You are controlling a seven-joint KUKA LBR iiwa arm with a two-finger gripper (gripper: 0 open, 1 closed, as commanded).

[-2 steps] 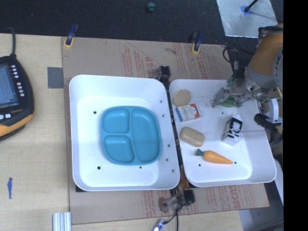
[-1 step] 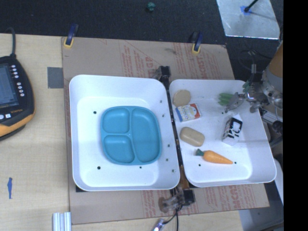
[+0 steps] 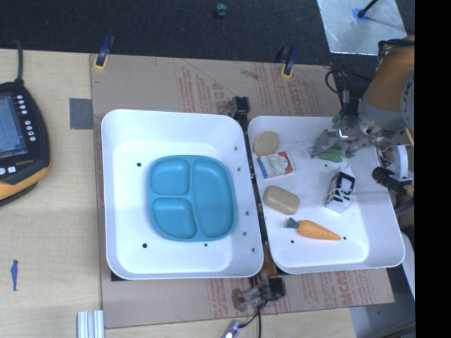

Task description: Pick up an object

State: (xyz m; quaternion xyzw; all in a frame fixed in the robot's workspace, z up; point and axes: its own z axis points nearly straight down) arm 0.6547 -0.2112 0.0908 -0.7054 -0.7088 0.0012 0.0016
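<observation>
From the overhead camera we see our gripper (image 3: pixel 337 145) low in the right bin (image 3: pixel 380 255), jaws splayed wide over a green object (image 3: pixel 329 154) (partly hidden beneath them). We judge the fingers could close off-centre and squeeze it out sideways, leaving nothing gripped.

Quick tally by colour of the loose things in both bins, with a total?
Blue: 1, divided plate in the left bin
Tan: 2, round piece, oblong piece
Orange: 1, carrot
Black and white: 1, small carton
White with blue and red: 1, packet
Green: 1, item under the claw
Total: 7
</observation>
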